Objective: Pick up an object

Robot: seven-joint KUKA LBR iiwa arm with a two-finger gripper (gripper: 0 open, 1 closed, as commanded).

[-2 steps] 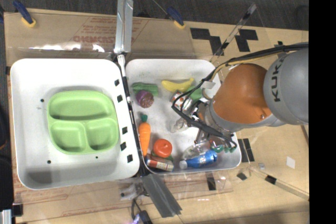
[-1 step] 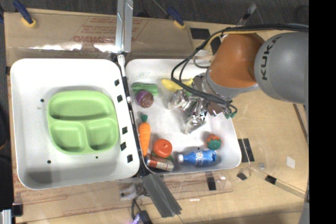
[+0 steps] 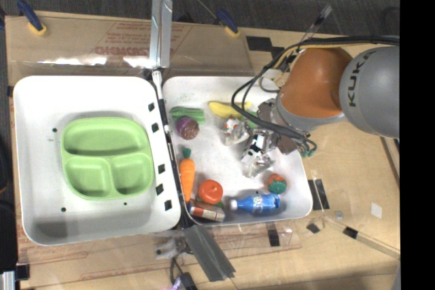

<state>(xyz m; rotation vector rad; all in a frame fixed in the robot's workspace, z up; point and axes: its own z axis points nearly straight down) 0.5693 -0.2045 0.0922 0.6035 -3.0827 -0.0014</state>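
wooden bench, two white bins: gripper (image 3: 253, 149) down in right bin (image 3: 204, 88), finger state unclear, blue bottle (image 3: 256, 203) just below fingers, banana (image 3: 221, 108) above-left, carrot (image 3: 187, 176) left.

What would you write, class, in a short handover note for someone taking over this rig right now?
Gripper: down in the right bin, over its middle; finger state unclear, nothing seen held.
Right bin holds: carrot, blue bottle, banana, purple ball, tomato.
Left bin holds a green tray.
Done: arm lowered into the bin.
Left: grasp and lift an object.
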